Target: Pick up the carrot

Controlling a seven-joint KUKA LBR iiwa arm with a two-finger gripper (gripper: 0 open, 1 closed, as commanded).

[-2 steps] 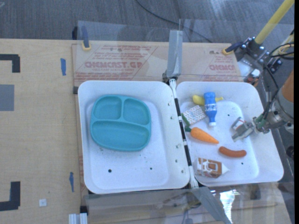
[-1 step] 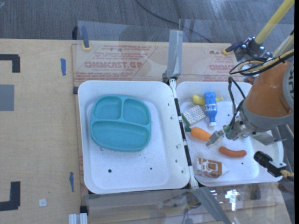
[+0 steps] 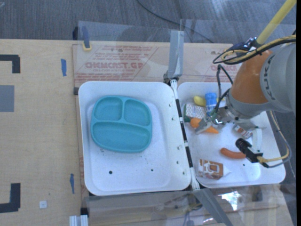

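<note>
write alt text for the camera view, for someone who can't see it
The gripper reaches into the right bin at an orange carrot, among small toy foods. The left bin holds a teal divided plate.

Hand point(image 3: 205, 125) low in right bin point(image 3: 277, 171) at carrot point(image 3: 196, 122); teal tray point(image 3: 122, 124) left.

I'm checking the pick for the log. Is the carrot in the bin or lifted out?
In the bin: the carrot lies on the floor of the right bin, with the pincer down at it.
</note>
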